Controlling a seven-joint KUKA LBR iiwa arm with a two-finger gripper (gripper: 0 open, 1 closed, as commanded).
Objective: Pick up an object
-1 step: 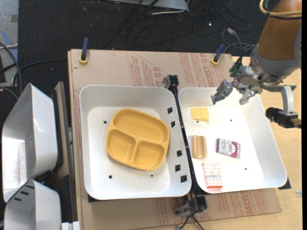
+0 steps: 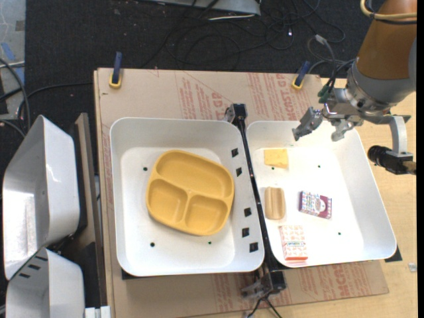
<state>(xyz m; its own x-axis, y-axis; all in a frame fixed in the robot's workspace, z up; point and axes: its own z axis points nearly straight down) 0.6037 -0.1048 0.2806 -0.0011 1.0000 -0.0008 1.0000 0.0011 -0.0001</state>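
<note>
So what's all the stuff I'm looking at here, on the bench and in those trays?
Bins: two, white, shallow, side by side on the board.
Divided plate: one, yellow, three compartments, in the left bin.
Cheese wedge: one, yellow, right bin, far left part.
Bread roll: one, tan, right bin, near the divider.
Small carton: one, purple, middle of the right bin.
Flat packet: one, white and red, right bin, near edge.
Clamps: two, blue and yellow, far edge of the cardboard.
Arm: one, grey and orange, from the right.
Gripper: one, over the right bin's far side, fingers apart, holding nothing.
</note>
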